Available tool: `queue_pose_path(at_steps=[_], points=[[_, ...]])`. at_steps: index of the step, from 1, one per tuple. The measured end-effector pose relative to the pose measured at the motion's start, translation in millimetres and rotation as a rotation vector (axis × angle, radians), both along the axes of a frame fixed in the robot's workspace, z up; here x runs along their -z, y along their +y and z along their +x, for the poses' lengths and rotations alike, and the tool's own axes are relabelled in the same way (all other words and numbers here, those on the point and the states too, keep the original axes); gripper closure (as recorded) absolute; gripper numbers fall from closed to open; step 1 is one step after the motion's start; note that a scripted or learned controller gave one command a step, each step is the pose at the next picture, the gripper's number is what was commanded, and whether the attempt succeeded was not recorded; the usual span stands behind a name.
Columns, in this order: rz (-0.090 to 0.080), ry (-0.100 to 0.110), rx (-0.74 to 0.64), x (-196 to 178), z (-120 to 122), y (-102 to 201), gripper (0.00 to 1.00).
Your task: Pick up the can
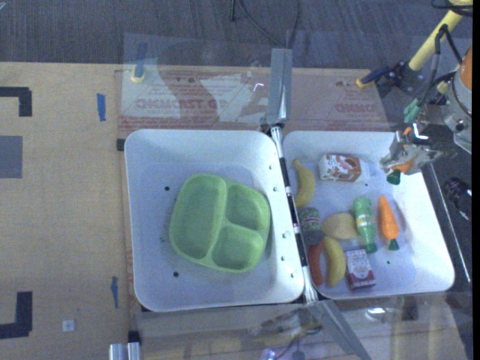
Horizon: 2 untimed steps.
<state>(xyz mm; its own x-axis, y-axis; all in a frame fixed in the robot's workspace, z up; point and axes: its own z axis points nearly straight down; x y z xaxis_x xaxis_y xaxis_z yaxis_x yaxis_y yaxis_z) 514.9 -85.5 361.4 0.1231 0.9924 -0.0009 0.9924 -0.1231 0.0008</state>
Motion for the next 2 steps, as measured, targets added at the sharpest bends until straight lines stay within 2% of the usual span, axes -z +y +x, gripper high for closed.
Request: queue_pose_path(at_steps=[1,2], points=[[0.001,0.004,0.194,109.9,-2.2,53.7,1.0],[0.002,0.004,-0.111,117.0,-35.7,111.1,1.0]])
